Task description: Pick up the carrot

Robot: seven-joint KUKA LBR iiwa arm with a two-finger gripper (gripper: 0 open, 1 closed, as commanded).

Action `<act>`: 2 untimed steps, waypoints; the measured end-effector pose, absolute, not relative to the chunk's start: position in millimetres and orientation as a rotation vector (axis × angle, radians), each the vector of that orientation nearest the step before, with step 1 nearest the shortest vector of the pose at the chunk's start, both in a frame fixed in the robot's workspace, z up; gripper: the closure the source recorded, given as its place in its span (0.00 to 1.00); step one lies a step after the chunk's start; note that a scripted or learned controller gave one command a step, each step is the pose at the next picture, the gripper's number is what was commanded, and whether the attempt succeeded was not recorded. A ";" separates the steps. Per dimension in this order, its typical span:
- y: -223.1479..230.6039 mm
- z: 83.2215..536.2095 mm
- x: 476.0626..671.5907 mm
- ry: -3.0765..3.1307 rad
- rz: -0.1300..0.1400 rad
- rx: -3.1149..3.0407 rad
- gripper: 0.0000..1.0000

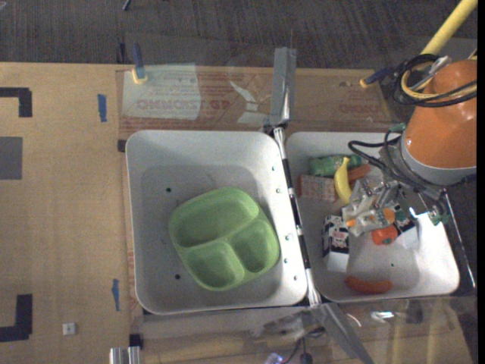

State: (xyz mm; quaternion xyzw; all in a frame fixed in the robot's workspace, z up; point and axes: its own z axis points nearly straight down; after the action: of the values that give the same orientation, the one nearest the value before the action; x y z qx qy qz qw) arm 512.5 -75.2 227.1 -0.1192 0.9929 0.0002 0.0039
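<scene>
Camera view: carrot in right bin

- A clear plastic sheet taped to the bench above the left bin carries reddish printed lettering, seen mirrored and too blurred to read
- A small carton in the right bin bears black-and-white print, too small to read

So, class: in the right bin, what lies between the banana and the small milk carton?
In the camera view, bare white bin floor separates the banana from the milk carton; the gripper hangs just right of that gap.
</scene>
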 end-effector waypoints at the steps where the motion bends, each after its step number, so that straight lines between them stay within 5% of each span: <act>1: -76.1 226.2 511.8 3.114 0.001 -0.371 0.00; 2: -143.5 165.4 489.0 3.130 0.000 -0.220 0.00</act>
State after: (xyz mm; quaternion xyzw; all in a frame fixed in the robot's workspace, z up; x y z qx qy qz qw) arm 489.0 -143.5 165.4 -0.0702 0.9975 0.0001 0.0017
